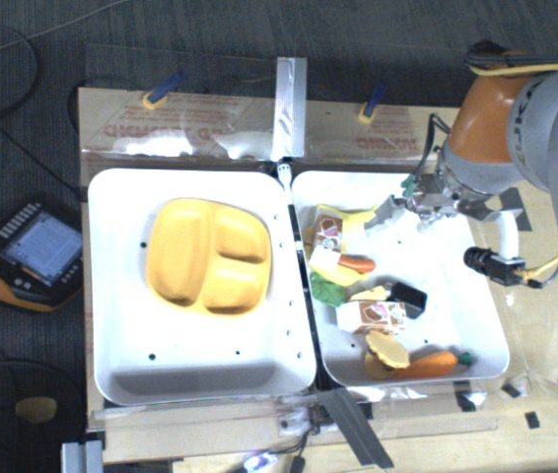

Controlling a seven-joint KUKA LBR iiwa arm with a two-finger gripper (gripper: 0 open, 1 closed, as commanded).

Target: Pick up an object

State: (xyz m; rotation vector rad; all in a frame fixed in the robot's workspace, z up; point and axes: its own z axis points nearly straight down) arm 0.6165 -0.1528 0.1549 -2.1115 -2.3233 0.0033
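From above, the arm (516, 126) reaches in from the right and its pincer (427, 203) hangs over the upper part of the right bin (476, 304). Whether it is apart or together I cannot tell — the metal parts blur into one pale cluster at this slant, and nothing shows clamped in it.

The left bin (111, 294) bears a yellow tray (208, 254). In the right bin the small things crowd the left half: a carton (328, 231) near the top, a sausage (356, 263) on a pale slab, a green piece (325, 289), a black block (409, 297), a printed box (382, 314), and a carrot (423, 365) at the bottom edge.

Risks, as I judge them: the pieces touch or overlap, so a descent could nudge one aside or catch two at once; the sausage and carrot are round and may slip out; the carton sits close to the bin's wall, leaving one finger little room.

The nearest candidates — carton and sausage — lie to the pincer's left and lower in the view, near but apart from it. The carrot lies well apart, toward the bottom.
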